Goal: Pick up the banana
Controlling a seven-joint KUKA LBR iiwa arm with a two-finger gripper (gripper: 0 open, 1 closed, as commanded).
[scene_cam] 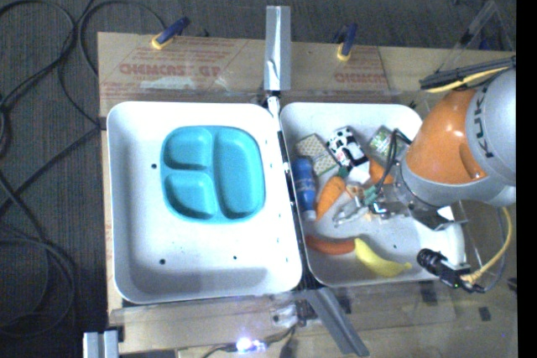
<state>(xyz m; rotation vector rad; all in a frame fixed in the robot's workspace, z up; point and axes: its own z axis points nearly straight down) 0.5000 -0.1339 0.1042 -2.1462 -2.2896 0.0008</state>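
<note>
Here, the banana (378, 260) lies at the near edge of the right bin (403, 115), close against the bin's front wall, well toward the right half of that wall. Its long axis runs roughly left to right across the view, sagging a little toward the right end; the curve bows toward the front wall. Just beside its left tip lies an orange-red oblong piece (329, 245), near or touching it; contact cannot be resolved.

The gripper (359, 208) sits up-view of the banana and slightly left, over the clutter in the bin's middle: an orange carrot-like toy (331, 195), a blue bottle (304, 183), a black-and-white cow figure (344, 145). Banana and gripper are apart, with bare bin floor between them. Whether the claw is wide or narrow cannot be told; the tip is a blur of metal and wire. Nothing is visibly held.

Judgement: the coming move needs travel toward the front wall and slightly right, with the closing direction set across the banana's long axis. The front wall leaves little clearance on that side. The left bin (134, 264) holds a teal divided tray (214, 172), not involved.
</note>
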